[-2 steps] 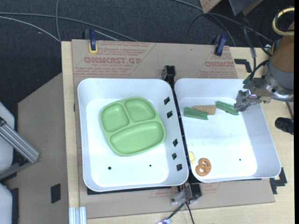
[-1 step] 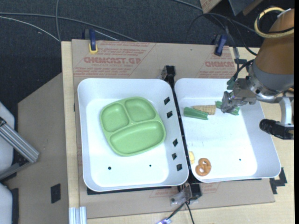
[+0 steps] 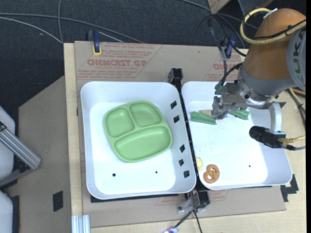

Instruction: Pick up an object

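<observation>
We see two white bins side by side. The left bin (image 3: 92, 130) holds a green divided plate (image 3: 138, 130). In the right bin (image 3: 272, 171), a pretzel (image 3: 211, 173) lies at the lower left and green pieces (image 3: 203, 118) at the top, where the gripper (image 3: 221, 108) hangs; we cannot tell its grip.

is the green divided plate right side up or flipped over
Right side up: the green divided plate lies flat in the left bin, with its three compartments facing upward.
</observation>
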`<state>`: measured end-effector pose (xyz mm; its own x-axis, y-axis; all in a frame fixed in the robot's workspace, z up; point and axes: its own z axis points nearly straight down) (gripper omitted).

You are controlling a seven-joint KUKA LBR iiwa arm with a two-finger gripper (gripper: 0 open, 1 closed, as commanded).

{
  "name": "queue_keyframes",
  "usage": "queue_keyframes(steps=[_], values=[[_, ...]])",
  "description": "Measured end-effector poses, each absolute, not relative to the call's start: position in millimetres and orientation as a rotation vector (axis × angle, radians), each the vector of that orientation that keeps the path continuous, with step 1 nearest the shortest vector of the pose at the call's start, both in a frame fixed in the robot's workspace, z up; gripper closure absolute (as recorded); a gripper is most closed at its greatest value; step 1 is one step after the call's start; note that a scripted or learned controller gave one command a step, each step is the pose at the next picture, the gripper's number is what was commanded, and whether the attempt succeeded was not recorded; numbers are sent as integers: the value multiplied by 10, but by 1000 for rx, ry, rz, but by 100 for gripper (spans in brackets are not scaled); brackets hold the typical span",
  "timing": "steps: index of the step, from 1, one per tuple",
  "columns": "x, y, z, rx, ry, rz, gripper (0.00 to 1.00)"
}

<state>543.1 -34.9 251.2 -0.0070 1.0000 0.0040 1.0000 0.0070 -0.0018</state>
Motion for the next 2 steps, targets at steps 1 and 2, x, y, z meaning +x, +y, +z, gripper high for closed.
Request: queue_keyframes(steps=[1,2], values=[[5309,213,2355,-2212,-2224,2,100],[5162,807,2390,-2209,-2226,0,100]])
